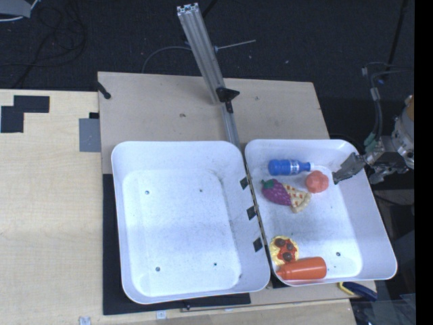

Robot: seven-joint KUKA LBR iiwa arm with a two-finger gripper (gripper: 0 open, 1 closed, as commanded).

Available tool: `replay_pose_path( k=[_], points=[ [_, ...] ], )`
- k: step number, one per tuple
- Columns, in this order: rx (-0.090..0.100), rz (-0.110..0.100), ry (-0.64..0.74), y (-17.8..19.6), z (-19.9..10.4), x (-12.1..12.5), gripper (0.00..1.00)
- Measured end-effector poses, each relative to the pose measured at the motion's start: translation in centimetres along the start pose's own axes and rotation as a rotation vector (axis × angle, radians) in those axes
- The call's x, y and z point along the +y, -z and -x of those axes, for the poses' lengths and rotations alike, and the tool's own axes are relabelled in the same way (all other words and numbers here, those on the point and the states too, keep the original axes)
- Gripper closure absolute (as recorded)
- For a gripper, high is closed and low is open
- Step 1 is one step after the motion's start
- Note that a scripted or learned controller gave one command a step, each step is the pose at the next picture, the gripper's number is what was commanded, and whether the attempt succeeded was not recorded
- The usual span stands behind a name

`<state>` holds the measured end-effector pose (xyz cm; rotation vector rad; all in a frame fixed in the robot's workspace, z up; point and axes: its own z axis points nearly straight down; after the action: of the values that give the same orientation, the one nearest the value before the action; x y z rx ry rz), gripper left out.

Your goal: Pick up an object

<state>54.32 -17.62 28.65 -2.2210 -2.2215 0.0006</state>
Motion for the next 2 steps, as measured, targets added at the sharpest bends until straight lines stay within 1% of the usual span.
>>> replay_pose_path(
  k=[1, 2],
  points=[
    [0.001, -0.005, 0.000, -6.1, 0.7, -0.1, 0.00],
    [0.001, -0.004, 0.000, -11.4, -0.4, -0.5, 0.00]
  ],
)
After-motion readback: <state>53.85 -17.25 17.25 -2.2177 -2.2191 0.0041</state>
